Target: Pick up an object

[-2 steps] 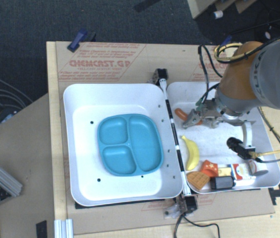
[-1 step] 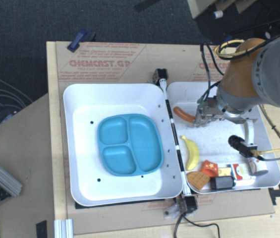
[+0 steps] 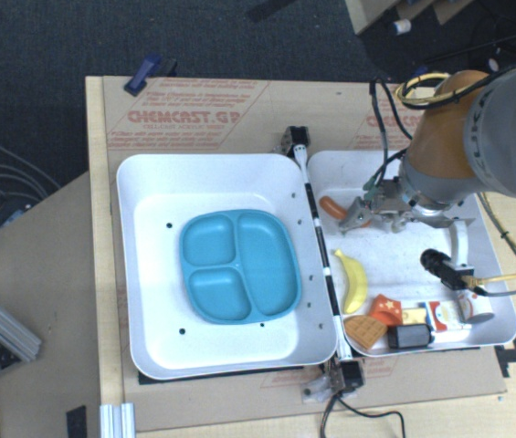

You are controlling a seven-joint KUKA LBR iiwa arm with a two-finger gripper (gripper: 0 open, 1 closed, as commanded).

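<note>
The pincer (image 3: 364,215) hangs low in the right bin (image 3: 504,322), at the middle right of the frame. I cannot tell how it is set. A small orange thing (image 3: 331,207) lies just left of it. A banana (image 3: 353,282) lies lower down.

one fixed camera, high above the worktop (image 3: 102,245), looking down at a slant.

it takes in both white bins whole: the left bin (image 3: 148,199) with a blue divided plate (image 3: 239,265) sits mid-frame, the right bin (image 3: 394,263) toward the right edge. the arm (image 3: 477,135) enters from the upper right. dark carpet (image 3: 148,16) fills the top, so the far side lies upward. moderately distant view.
</note>
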